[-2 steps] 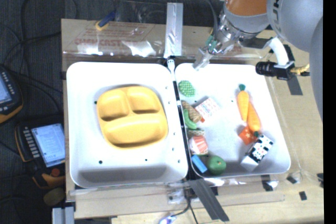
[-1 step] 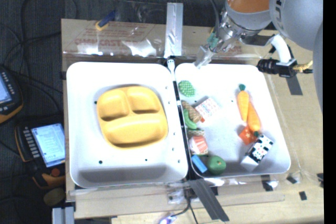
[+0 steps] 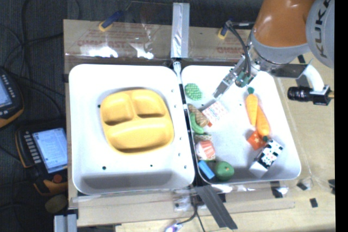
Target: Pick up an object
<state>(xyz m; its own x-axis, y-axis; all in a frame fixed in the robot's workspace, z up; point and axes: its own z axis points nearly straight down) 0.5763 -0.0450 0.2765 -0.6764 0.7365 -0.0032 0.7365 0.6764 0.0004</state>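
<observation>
My gripper [image 3: 221,90] hangs over the upper middle of the right bin [image 3: 283,117], slanting down and to the left from the orange-banded wrist [image 3: 283,8]. Its tip is just above a red-and-white packet [image 3: 216,112] and right of a green round object [image 3: 192,91]. Nothing shows between its tips. An orange carrot [image 3: 256,114] lies to the right, with a small red piece [image 3: 255,142] below it. A black-and-white box [image 3: 269,156] sits in the bin's lower right corner.
A yellow divided tray [image 3: 138,119] lies in the left bin [image 3: 87,171]. Along the right bin's left wall are a green-and-brown item [image 3: 197,120], a striped packet [image 3: 204,149], a blue object [image 3: 205,169] and a green fruit [image 3: 224,171].
</observation>
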